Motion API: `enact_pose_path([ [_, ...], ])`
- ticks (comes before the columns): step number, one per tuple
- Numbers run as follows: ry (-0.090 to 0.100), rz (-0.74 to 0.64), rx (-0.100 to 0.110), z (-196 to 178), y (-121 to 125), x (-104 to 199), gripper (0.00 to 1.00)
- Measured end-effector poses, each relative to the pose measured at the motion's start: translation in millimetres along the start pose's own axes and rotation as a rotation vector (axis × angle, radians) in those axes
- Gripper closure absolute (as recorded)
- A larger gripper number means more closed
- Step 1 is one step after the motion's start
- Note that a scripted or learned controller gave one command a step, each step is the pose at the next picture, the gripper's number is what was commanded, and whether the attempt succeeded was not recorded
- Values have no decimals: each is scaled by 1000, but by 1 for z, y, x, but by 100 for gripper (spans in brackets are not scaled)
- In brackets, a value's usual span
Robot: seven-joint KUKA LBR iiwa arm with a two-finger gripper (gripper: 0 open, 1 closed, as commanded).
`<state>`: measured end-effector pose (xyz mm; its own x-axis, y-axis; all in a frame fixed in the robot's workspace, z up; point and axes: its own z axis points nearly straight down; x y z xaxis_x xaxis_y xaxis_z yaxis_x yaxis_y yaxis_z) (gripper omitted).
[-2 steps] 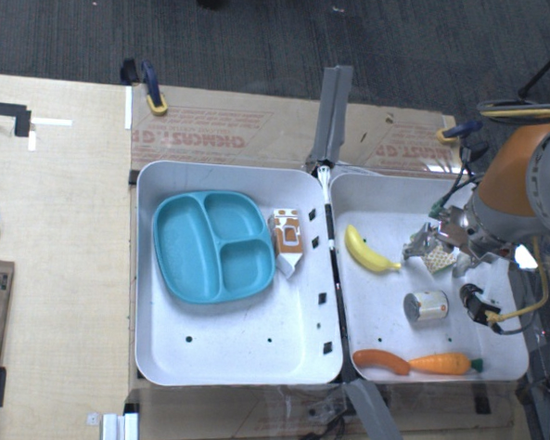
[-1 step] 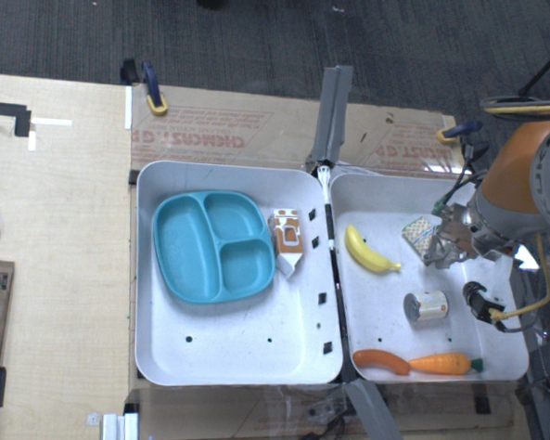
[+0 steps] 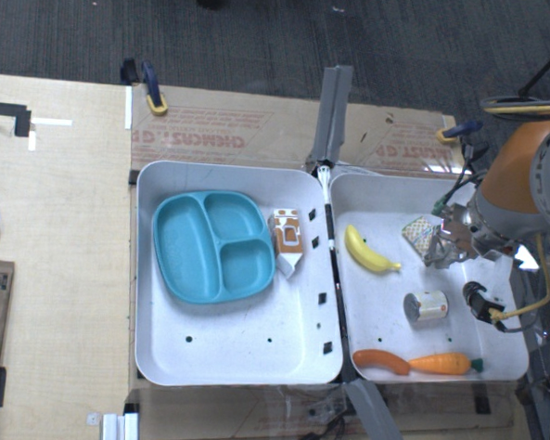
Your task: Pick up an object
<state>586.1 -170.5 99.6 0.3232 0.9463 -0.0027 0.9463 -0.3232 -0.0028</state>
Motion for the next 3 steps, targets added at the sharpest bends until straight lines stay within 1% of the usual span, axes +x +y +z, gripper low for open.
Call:
enact_pose_path([
  [1,2,-125,1,8,-24,50,0],
  [2,1,62,-1,8,8,53,0],
  [3,1,63,-1,8,8,53,0],
])
